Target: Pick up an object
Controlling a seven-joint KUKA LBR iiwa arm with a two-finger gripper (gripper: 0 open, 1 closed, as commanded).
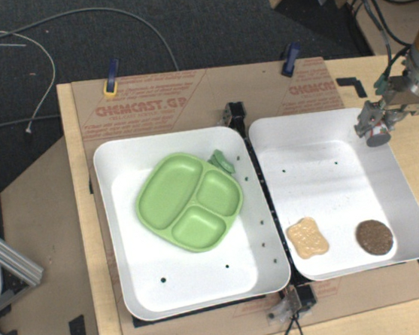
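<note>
Camera view: gripper [375,126] sits over the far right rim of the right bin [319,138], well apart from anything pickable. Can't tell whether it's open or shut; the tip is a small grey blur against the bin wall. Nothing visible in it.

Candidates, both in the right bin's near end:
- tan flat piece [307,237], lumpy outline, looks like a toy cracker or toast slice, lying close to the left wall.
- brown disc [374,237], speckled, cookie- or patty-like, lying flat near the near-right corner.

Left bin [124,211] holds a green divided plate [190,201], three compartments, tilted diagonally, with a small darker green item [222,161] touching its far edge; too small to identify.

Risks, my read:
- Both right-bin items are thin and flat on the floor. Fingers likely skid over the top or close on air unless the descent goes right to the bin floor.
- Tan piece is close to the wall, so one finger could hit the rim or wall.
- Disc sits near the corner where the floor curves up; approach angle is cramped.
- Plate is wide, so a span grasp probably won't fit; only a rim pinch is plausible, and it could tip.
- Gripper starts at the rim: a straight drop lands on the bin edge.
</note>
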